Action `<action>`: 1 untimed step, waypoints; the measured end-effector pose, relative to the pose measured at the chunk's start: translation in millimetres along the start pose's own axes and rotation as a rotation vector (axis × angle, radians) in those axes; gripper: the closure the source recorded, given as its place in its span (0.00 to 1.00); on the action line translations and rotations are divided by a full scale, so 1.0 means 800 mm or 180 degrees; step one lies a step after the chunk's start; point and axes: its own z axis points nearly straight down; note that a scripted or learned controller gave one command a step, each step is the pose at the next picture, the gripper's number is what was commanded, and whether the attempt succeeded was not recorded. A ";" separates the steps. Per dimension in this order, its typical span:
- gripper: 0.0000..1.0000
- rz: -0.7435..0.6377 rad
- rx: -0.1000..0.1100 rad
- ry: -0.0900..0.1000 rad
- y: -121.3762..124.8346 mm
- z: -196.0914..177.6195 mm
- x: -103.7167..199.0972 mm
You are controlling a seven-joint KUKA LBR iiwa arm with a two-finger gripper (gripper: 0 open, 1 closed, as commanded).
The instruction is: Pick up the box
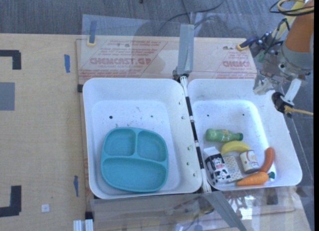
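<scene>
Claw (273,89) is parked up over the far right corner of the right bin (295,148), hanging off the grey arm (299,41) with its orange band, and honestly I can't tell how it's set from this angle, too much cable and bracket clutter around it. Nothing in it that I can see. Box (219,167) is well apart from it, down in the near left corner of that same bin, lying flat right up against the left wall and close to the near wall. That's my worry: it's jammed into a corner, so one side of the claw would likely hit the wall or the divider between the bins before it gets around the box. Other side isn't much better, since a can (247,161) sits just beside it on the right, a banana (234,147) is just beyond it on the far side, and a carrot (254,178) lies close at the near right. Come down a bit off and I'd guess it shoves the can or grabs the banana instead. A green bottle (223,135) lies a bit farther back, and there's a second carrot (269,158) by the right wall. Good news is the far half of the bin is open floor, so plenty of room to travel across and drop in from above. Left bin (94,125) just has a teal tray (133,159), no factor here.
</scene>
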 end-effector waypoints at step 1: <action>1.00 0.0321 0.0003 0.0000 -0.002 -0.200 0.004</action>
